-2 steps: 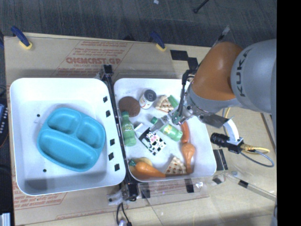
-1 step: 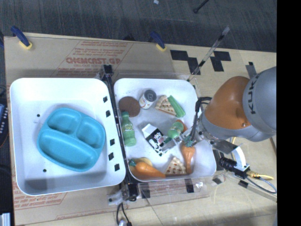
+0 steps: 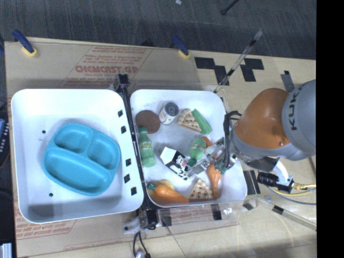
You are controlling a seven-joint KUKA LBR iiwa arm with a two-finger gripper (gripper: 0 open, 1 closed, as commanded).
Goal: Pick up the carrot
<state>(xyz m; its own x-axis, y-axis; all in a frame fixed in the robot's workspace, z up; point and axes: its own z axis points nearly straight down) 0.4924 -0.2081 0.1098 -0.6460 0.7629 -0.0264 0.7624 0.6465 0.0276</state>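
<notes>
The gripper [image 3: 210, 160] is low inside the right bin [image 3: 231, 123], near its right wall, and I cannot tell how it is set, because the metal parts there are too small and mixed with the items around them. The carrot [image 3: 167, 193] lies below and to the left of the gripper, well apart from it, at the front edge of the right bin close to the wall between the two bins. Its long axis runs nearly along this front edge, a little tilted, with the green top on the left end and the orange body going to the right. Just below the gripper there is a second, thinner orange piece [image 3: 214, 178], almost upright in the view, and left of this piece a waffle slice [image 3: 199, 189] touches the carrot's right end. Left of the gripper lie a black and white card [image 3: 175, 159] and a green bottle [image 3: 145, 147]. Far to the left, a blue tray [image 3: 80, 158] sits in the left bin [image 3: 27, 109].
</notes>
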